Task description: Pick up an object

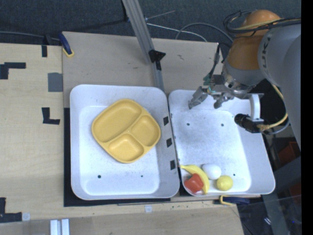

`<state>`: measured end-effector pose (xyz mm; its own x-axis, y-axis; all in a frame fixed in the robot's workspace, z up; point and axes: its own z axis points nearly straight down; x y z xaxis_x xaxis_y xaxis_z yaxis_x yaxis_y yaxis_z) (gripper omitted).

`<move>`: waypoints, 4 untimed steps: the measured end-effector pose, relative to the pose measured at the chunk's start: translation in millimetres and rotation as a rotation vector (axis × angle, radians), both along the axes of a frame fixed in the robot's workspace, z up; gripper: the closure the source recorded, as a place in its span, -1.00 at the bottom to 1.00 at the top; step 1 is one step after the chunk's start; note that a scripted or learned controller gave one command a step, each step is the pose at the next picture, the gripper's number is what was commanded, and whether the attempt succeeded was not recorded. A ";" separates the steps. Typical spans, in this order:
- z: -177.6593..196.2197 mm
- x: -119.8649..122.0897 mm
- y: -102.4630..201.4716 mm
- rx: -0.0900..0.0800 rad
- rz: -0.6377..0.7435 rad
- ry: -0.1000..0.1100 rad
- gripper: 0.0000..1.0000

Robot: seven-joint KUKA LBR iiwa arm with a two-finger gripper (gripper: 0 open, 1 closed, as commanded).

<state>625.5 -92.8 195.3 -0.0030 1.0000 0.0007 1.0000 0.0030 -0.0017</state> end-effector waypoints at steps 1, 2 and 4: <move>0.0 0.0 0.0 0.000 0.000 0.000 -1.00; -57.7 4.2 -7.7 -0.002 -0.001 0.005 -1.00; -97.0 4.0 -6.2 -0.001 0.001 0.000 1.00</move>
